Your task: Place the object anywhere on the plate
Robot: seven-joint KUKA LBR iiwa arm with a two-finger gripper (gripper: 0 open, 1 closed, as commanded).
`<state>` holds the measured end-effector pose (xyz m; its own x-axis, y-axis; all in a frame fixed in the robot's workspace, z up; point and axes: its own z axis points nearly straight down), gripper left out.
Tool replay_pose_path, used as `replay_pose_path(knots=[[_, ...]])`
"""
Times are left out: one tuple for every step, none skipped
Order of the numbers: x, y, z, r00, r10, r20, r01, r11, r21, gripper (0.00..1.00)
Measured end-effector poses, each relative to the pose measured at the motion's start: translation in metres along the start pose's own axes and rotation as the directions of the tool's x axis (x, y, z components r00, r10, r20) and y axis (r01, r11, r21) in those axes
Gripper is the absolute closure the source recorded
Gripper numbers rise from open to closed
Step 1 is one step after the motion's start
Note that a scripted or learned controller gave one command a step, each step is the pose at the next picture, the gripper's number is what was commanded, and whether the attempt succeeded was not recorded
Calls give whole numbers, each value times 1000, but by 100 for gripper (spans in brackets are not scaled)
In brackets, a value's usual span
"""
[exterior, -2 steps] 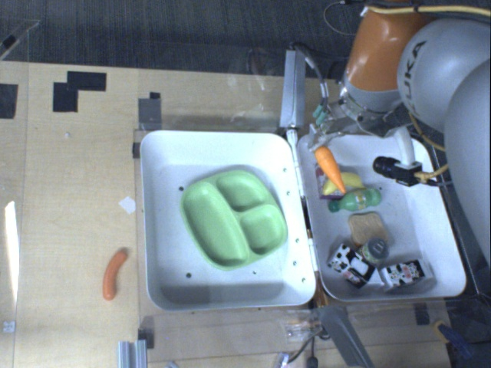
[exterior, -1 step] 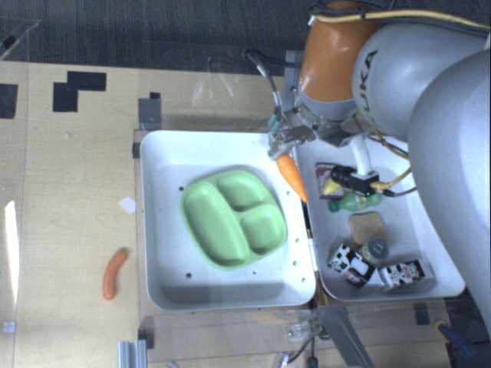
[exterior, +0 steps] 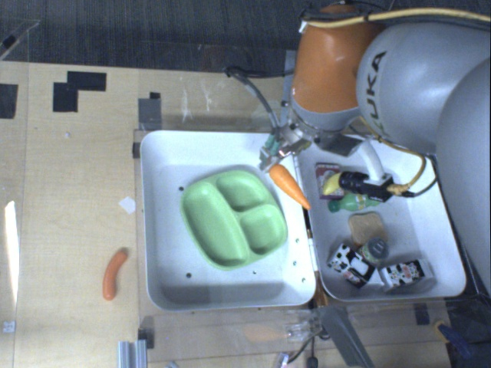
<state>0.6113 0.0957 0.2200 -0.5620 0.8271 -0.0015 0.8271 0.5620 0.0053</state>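
The gripper (exterior: pixel 278 150) hangs over the right upper corner of the left bin (exterior: pixel 157 205), just beside the wall that divides the two bins. A toy carrot (exterior: pixel 288 185) hangs from it: the thick top end sits between the fingers, and the pointed end goes down and to the right, toward the dividing wall. So the tool appears closed on the carrot, and the carrot looks lifted, not lying on the floor of the bin.

The green plate (exterior: pixel 234 218) with three compartments lies in the middle of the left bin. The carrot is near its upper right rim but not yet over it. The picking part seems done; what is left is a short move to the left and down, and then the release over the plate.

Some small objects lie in the right bin (exterior: pixel 449 271), and a sausage (exterior: pixel 113 274) lies on the bench, outside the bins.
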Motion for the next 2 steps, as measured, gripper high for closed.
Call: replay_pose_path(knots=[[-13,26,-70,997,-76,2,76,997,-3,100],[-13,26,-70,997,-76,2,76,997,-3,0]])
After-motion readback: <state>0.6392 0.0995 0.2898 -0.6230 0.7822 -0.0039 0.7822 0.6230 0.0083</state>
